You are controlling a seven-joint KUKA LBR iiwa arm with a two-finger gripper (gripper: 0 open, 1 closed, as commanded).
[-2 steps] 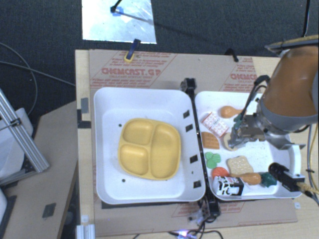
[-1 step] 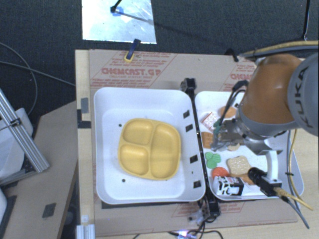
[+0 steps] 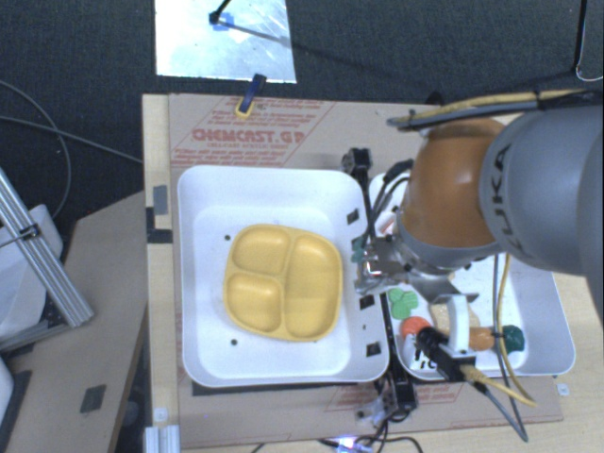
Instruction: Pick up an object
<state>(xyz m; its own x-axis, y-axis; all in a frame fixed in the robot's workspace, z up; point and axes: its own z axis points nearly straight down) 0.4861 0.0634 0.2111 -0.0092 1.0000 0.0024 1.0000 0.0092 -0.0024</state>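
Roughly: two white bins; one yellow three-compartment tray in the left bin. Cardboard reads "CHEMCAST". Arm reads "KUKA". Pincer state: cannot tell.

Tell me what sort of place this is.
Probably a robotics lab: a robot arm works over two white bins on a cardboard-covered bench, with loose cables about.

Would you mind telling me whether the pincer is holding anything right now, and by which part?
It cannot be told. The arm's wrist covers the pincer over the right bin; small green and orange items lie below it.
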